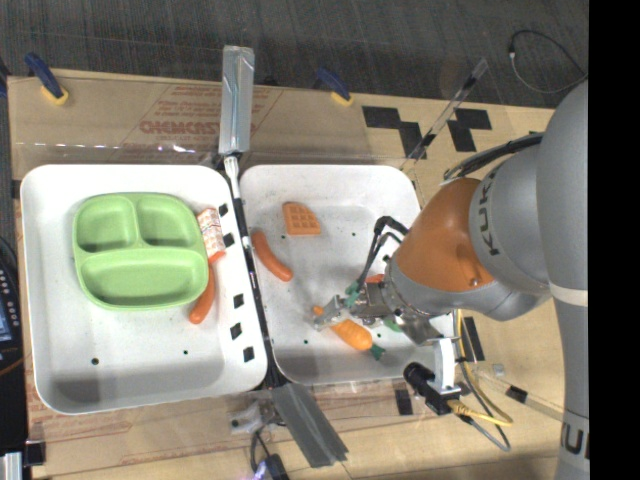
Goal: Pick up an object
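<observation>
1. Orange and shaped like a carrot, the small plastic toy (351, 335) lies on the floor of the right white bin (330, 183), near its front edge.
2. The gripper (362, 313) is low, just above and beside this carrot; whether its fingers are spread or pressed together, I cannot tell.
3. I judge the pick not yet done: the carrot rests on the bin, so grasping and lifting remain.

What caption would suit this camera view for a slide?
KUKA arm's gripper low in the right white bin beside an orange toy carrot; green divided plate sits in the left bin.
</observation>
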Controlling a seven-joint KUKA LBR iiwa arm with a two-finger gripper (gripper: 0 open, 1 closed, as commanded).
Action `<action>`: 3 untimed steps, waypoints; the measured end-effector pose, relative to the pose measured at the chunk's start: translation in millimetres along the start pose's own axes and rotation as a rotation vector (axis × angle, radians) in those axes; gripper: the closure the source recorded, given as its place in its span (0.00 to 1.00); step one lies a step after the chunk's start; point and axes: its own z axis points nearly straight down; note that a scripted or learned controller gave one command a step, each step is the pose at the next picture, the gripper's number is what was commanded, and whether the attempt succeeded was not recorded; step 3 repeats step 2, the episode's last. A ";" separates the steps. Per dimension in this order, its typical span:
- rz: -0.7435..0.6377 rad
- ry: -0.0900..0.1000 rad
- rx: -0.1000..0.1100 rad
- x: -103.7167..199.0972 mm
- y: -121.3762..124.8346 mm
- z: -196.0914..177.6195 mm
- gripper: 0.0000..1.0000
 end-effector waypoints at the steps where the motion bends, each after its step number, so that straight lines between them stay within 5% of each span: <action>1: -0.004 -0.002 0.003 -1.6 0.2 -7.6 1.00; 2: 0.103 -0.002 0.002 2.6 35.6 -143.1 1.00; 3: 0.103 -0.002 0.002 2.6 35.6 -143.1 1.00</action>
